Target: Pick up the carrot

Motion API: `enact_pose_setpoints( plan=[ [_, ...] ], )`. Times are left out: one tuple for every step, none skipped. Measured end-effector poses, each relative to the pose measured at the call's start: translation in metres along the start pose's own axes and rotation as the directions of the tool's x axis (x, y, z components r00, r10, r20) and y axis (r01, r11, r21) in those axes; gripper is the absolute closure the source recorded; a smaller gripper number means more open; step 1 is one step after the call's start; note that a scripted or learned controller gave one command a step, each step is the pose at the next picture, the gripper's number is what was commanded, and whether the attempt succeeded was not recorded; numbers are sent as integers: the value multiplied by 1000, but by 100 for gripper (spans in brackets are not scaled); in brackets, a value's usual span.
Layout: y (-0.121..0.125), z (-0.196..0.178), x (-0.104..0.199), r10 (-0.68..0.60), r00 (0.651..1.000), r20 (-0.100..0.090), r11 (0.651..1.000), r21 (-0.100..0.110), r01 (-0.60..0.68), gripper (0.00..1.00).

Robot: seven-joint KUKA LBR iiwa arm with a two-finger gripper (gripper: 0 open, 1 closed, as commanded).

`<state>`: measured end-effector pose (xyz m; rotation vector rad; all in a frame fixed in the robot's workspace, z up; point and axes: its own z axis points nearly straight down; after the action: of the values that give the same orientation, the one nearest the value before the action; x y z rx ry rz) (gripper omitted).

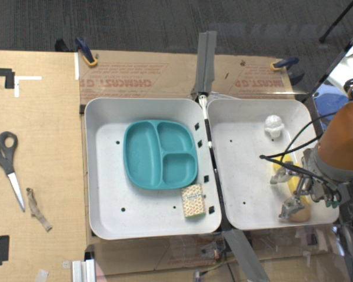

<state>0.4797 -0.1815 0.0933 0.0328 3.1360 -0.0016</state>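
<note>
Arm [341, 143] comes in from the right edge, orange band uppermost, grey wrist below it, bent down and leftward over the right bin [241, 157]. Black cables loop off the wrist toward the bin's middle. Gripper [289, 194] hangs low in the bin's near-right corner, metal fingers [280, 177] spread apart w/ nothing clamped btwn them; one finger sits farther back, the other nearer the front wall.

Carrot: can't pick it out for sure. A yellow item [292, 180] lies right under/btwn the fingers, mostly hidden by them, and a brownish-tan lump [299, 214] sits just below the near finger, against the front wall; can't tell if either touches the gripper.

A small white object [273, 126] lies up and a bit left of the gripper, near the bin's back wall, well apart.

Far left of the gripper, in the left bin [100, 175]: a teal divided plate [161, 154], and a small patterned box [193, 201] at its near-right edge. Scissors [6, 163] on the bench beyond that.
</note>
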Motion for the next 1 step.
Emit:
enact_pose_setpoints(
  plan=[
    [0, 0, 0, -1, 1000, 0, 1000, 0, 1, 0]
  ],
)
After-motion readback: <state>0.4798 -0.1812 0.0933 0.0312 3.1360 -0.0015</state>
